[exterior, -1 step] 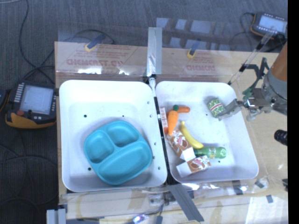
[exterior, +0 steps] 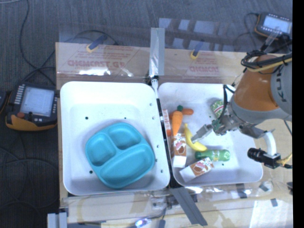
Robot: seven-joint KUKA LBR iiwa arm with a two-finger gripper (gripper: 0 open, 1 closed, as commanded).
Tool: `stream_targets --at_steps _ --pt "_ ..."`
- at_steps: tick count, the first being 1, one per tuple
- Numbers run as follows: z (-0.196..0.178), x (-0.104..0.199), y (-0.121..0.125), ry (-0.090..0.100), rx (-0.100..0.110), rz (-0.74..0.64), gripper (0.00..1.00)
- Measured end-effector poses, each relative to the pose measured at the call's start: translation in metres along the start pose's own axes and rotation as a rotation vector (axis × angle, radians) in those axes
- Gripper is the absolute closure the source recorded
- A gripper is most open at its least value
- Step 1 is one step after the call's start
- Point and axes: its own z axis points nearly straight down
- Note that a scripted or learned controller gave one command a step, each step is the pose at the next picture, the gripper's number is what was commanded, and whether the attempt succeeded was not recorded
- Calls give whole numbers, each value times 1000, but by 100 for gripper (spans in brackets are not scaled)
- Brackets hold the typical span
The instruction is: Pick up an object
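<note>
Two shallow white bins are seen side by side on the bench; the left bin (exterior: 71, 127) holds a blue divided plate (exterior: 119, 153), and the right bin (exterior: 237, 175) holds the small items from which one is to be picked. A carrot (exterior: 176, 120), a banana (exterior: 192, 140), a green bottle (exterior: 218, 155), a small carton (exterior: 179, 148) and a second packet (exterior: 200, 167) are gathered near the bin's left and middle; a green-and-white item (exterior: 217, 107) lies apart toward the far wall. The gripper (exterior: 205, 131) is lowered into the right bin, just beside the banana's upper end and above the green bottle; whether contact is made cannot be told. Nothing is seen between its tips, so no object can be said to be held. The pick is therefore judged as not yet done; what appears to be left is the closing on one item, most likely the banana, and the lift clear of the bin; crowding by neighbouring items may hinder a clean grasp.
</note>
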Motion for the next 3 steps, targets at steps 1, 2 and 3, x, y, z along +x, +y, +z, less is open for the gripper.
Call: stream_targets --at_steps 1,2,3 --pt "42 15 5 -26 -26 127 0" --pt "44 17 -2 -14 -31 328 0" --pt "37 17 -1 -16 -33 327 100"
